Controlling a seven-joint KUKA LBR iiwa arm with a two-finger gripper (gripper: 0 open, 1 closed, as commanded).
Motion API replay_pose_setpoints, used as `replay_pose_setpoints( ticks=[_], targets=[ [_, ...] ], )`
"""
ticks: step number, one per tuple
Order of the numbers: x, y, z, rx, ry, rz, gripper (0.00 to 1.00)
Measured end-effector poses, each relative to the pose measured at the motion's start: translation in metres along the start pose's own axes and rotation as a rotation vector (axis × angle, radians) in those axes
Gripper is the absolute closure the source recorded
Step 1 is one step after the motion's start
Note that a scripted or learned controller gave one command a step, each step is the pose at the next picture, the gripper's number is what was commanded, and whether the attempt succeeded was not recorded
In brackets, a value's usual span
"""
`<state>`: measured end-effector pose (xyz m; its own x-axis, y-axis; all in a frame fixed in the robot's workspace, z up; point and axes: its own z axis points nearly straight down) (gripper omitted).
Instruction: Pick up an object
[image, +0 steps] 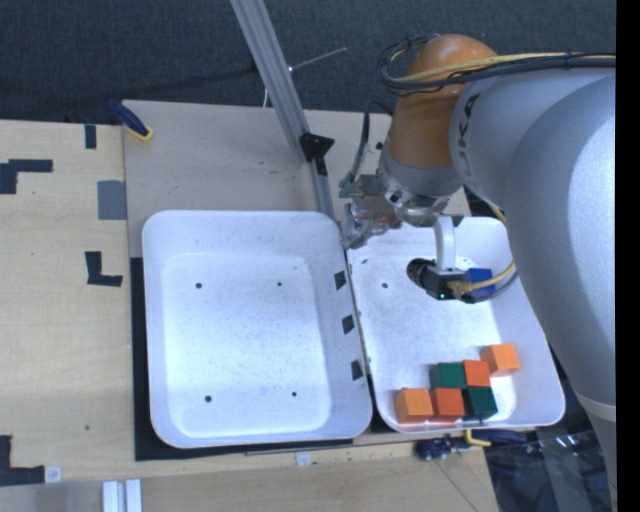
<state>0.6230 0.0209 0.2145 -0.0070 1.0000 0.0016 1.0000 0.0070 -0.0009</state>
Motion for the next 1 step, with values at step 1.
replay_pose_setpoints(
  ticks=[1],
  targets=[
    [0.057,0.0092,-0.0136,-0.001,0.001,-0.001,1.0]
  ],
)
